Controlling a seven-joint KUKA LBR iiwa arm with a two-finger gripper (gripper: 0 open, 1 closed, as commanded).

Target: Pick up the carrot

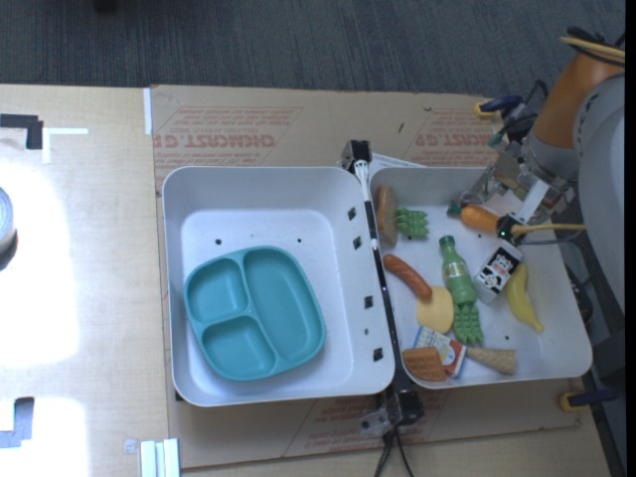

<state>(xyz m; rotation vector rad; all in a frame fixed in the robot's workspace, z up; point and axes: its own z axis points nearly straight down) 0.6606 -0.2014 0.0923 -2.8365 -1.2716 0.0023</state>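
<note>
Cardboard (328, 132) lines the wooden bench (79, 266) before grey carpet (298, 28); fingers (497, 215) grip the carrot (478, 218).

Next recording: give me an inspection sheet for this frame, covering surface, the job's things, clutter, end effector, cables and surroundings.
Surface: bench bearing a cardboard sheet and two white bins, left bin and right bin.
Job's things: carrot at the right bin's upper right, beside the end effector.
Clutter: teal divided plate in the left bin; green bottle, banana, sausage and other toy foods in the right bin.
End effector: end effector over the right bin's upper right corner, at the carrot; grasp cannot be told.
Cables: black cable at the front edge.
Surroundings: dark carpet beyond the bench.
</note>
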